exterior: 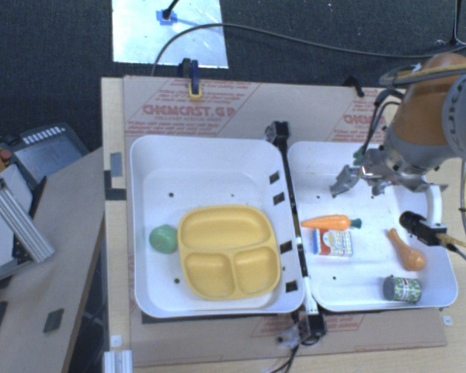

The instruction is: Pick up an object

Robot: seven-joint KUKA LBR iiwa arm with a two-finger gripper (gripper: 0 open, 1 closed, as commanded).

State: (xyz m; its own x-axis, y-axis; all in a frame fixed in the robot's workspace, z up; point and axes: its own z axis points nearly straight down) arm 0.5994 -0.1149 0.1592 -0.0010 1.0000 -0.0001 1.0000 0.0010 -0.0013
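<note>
The hand (348, 179) hangs over bare floor in the right bin (314, 162), far from the carrot (326, 223); descending here risks grabbing nothing. Finger state: cannot tell.

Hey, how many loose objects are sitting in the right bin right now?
4. A toy carrot near the divider, a small box just below it, an orange drumstick-shaped toy toward the right wall, and a small can in the near right corner. The arm may hide others.

1. The left white bin (147, 158) is largely covered by a yellow three-compartment plastic tray (227, 249), with a green ball (163, 238) just beside it.
2. Bare floor is left along the upper part of the right white bin (314, 162).
3. Its lower half is crowded by an orange carrot (327, 222), a small printed carton (334, 242), a tan wooden pin (406, 249) and a green-labelled can (402, 289).
</note>
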